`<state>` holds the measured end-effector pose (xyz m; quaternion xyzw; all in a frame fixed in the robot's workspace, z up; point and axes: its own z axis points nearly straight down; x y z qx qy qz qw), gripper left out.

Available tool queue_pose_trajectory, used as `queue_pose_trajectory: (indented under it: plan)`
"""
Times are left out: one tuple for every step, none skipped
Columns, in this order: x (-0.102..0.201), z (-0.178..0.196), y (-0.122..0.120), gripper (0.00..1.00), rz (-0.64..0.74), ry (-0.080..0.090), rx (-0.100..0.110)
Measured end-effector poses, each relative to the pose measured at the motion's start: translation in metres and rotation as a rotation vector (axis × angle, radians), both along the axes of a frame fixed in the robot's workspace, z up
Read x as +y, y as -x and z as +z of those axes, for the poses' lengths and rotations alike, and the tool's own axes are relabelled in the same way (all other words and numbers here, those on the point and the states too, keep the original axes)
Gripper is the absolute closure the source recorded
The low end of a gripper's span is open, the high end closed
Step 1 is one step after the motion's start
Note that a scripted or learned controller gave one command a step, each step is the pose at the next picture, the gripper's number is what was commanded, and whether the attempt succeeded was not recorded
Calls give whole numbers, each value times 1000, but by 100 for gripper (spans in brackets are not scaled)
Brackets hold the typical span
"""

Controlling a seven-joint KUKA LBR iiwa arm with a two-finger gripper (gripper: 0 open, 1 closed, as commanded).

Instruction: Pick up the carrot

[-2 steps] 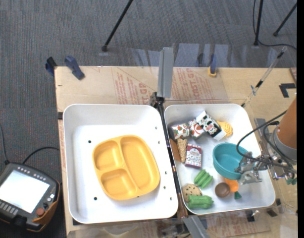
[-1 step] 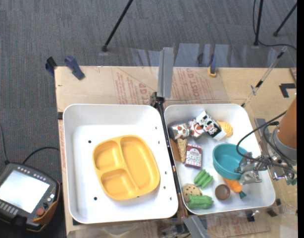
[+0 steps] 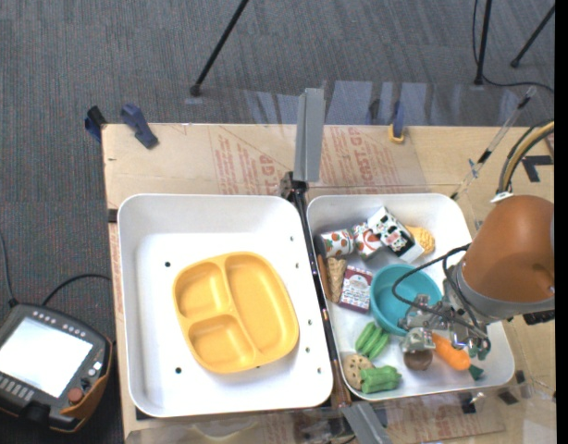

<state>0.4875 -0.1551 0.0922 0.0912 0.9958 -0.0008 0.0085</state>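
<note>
Camera view: carrot [image 3: 450, 351] lies just beside the jaws [image 3: 430, 326].

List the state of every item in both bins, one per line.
Carrot: lying in the right bin, by the gripper.
Yellow plate: flat in the left bin, compartments bare.
Teal bowl: upright, partly under the arm.
Milk carton: tipped on its side.
Green pepper: lying at the near wall.
Cookie: flat beside the pepper.
</note>
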Motion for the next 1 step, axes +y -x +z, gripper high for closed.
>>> queue_pose_trajectory:
  plan:
    - [-30,-1,7,0,277,3,3]
